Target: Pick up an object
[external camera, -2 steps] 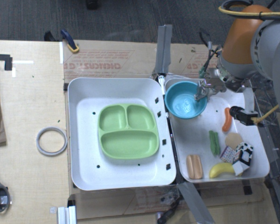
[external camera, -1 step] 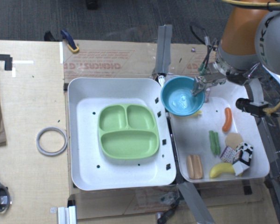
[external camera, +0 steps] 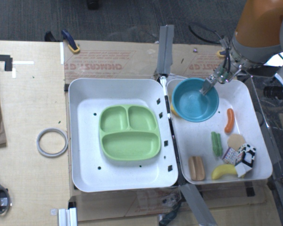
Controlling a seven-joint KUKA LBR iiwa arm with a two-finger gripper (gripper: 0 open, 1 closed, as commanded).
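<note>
1. Take the right bin [external camera: 254, 102] as your landmark; every position below refers to it.
2. Find the left bin [external camera: 80, 126] directly beside it, their walls meeting at the centre. A green divided plate [external camera: 129, 132] lies flat in the middle of the left bin.
3. Note the arm [external camera: 262, 18], grey with an orange band, reaching over the landmark's far right corner.
4. Locate the blue bowl [external camera: 194, 105] upright in the landmark's far left corner.
5. Observe the gripper [external camera: 211, 84] above the bowl's far right rim. You cannot tell whether its jaws are released or clenched; nothing is visible between them.
6. Check the candidate objects, all resting on the landmark's floor:
   - yellow banana [external camera: 224, 172], near edge;
   - brown bread-like block [external camera: 196, 167], near left;
   - black-and-white cow toy [external camera: 246, 157], near right corner, just beside a small printed box [external camera: 232, 155];
   - round tan piece [external camera: 236, 141], touching the box's far side;
   - green bean pod [external camera: 217, 143], centre;
   - orange sausage [external camera: 230, 120], just right of the bowl.
</note>
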